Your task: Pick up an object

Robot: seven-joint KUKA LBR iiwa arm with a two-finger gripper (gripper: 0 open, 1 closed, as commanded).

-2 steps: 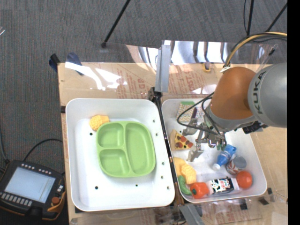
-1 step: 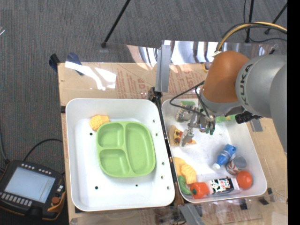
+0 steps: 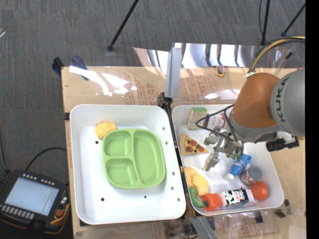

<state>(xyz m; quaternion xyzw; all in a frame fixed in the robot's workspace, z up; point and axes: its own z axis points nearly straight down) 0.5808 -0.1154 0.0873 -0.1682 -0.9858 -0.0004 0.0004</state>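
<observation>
My gripper hangs low over the middle of the right bin, on the grey arm with its orange band. It sits just right of a pizza slice and left of a blue bottle. Nothing shows as held in it. Along the bin's front lie a yellow corn piece, a red pepper, a small milk carton and a red tomato. A green-topped cracker lies at the back left, and a grey can is beside the bottle.
The left bin holds a green divided plate and a yellow corn piece at its back left. A teach pendant lies on the floor at the left. Tripod legs stand behind the bench.
</observation>
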